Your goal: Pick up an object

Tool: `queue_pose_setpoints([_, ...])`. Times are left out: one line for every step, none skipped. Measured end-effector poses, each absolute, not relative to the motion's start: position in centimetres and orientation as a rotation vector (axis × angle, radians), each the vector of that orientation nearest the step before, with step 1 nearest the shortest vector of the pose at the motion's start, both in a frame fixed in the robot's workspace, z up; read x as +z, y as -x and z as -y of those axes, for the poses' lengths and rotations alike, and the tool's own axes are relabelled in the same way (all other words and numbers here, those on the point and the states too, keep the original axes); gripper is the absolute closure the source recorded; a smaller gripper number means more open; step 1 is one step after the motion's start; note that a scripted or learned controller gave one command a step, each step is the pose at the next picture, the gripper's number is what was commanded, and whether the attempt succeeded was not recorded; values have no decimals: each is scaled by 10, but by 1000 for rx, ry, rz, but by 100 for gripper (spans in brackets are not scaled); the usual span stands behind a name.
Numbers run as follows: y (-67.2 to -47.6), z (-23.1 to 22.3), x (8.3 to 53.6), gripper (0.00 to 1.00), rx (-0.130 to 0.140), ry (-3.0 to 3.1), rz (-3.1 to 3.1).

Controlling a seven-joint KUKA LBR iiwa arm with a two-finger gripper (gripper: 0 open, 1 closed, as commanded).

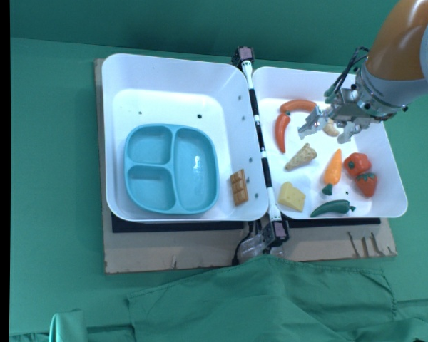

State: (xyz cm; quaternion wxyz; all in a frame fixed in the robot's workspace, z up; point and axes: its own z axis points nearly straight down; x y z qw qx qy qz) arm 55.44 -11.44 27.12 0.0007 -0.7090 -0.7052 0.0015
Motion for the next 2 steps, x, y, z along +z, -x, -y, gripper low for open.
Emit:
queue_pose_setpoints([-553, 111, 229, 0, 3, 2225, 2216])
queue_pose_setpoints([-556, 113, 184, 0, -6, 2231, 2221])
